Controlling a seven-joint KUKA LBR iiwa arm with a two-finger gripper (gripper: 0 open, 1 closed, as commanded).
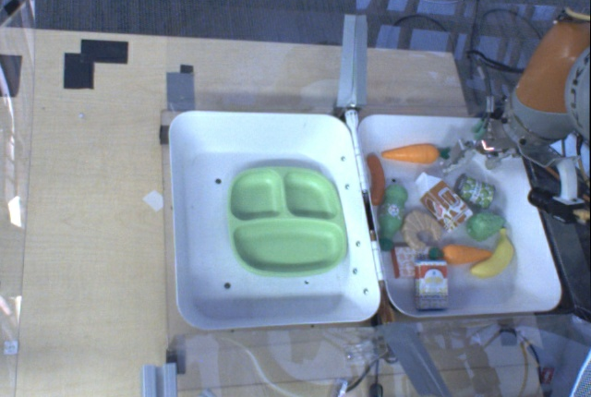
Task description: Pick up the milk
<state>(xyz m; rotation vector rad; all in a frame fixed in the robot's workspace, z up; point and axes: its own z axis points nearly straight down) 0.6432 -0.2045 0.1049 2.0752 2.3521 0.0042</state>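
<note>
The milk point(431, 282) is a small carton with a red and orange front, lying at the near edge of the right bin point(545, 294), and it serves as the landmark here. Touching its left side is a red packet point(403, 261); just behind the milk lies a small carrot point(464, 253), and to the right of that a banana point(494, 258) curves toward the bin's wall. Behind the milk a round brown cookie point(422, 227) and a striped snack box point(446, 204) crowd together, with green pieces point(393, 209) to their left and a green pepper point(484, 224) and a can point(476, 191) to their right. Farther back and left of the milk a red sausage point(375, 178) lies along the bin's left wall, and a larger carrot point(411, 153) lies across the far part. Well left of the milk, the left bin point(199, 164) holds a green divided tray point(286, 220). The gripper point(485, 146) hangs over the far right corner, well behind the milk, beneath the orange band point(552, 72); how far its fingers are parted cannot be told, and nothing is seen between them.
</note>
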